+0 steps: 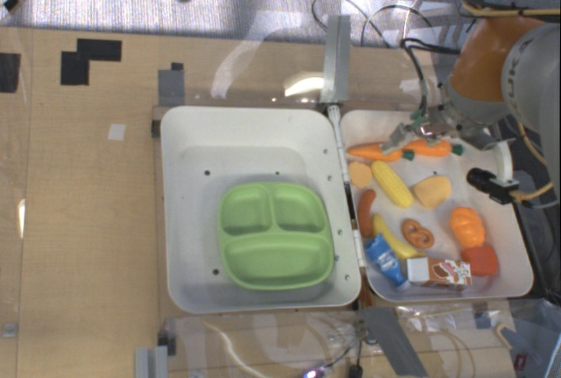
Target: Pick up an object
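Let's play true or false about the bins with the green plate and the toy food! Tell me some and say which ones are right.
1. The green plate sits in the left bin. True.
2. The corn lies on the green plate. False: it lies in the right bin, with the other toy food.
3. The gripper is over the far end of the right bin, near the carrot. True.
4. The green plate has just one big section. False: it has three, two small ones and one long one.
5. The pretzel is in the right bin. True.
6. The blue packet is at the far end of the bin beside the carrot. False: it is near the front edge, by the small carton.
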